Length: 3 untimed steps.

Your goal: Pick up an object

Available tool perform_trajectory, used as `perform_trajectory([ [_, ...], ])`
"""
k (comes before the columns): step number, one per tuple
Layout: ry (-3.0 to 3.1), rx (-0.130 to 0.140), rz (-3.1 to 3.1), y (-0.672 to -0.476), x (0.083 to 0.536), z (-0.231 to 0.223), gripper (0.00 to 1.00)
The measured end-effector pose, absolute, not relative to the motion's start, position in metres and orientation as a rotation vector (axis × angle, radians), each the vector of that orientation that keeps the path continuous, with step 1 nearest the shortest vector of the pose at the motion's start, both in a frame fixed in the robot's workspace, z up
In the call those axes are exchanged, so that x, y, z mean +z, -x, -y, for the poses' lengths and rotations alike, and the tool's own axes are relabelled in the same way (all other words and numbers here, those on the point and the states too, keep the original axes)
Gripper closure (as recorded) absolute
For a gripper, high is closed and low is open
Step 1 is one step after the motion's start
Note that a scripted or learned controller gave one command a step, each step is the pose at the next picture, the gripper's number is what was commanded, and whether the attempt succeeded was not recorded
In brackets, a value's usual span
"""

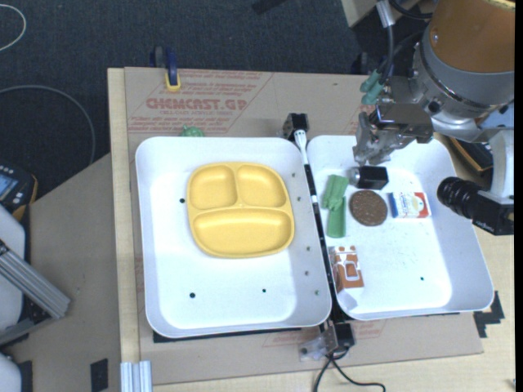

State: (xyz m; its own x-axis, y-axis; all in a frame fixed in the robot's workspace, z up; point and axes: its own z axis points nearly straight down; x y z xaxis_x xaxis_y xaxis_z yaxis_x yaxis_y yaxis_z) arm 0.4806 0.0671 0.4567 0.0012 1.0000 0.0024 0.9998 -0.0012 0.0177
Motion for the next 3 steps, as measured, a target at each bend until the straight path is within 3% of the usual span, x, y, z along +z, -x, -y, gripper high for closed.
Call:
perform_trajectory([
  [1,-2.225,-0.005,-2.222,-0.479,0.435,-0.066,1.00],
  [2,-2.222,0.009,-2.212,-0.480,0.483,-0.027,1.00],
  [3,-2.227,-0.022,-2.232,-0.477,0.329,-0.070,1.00],
])
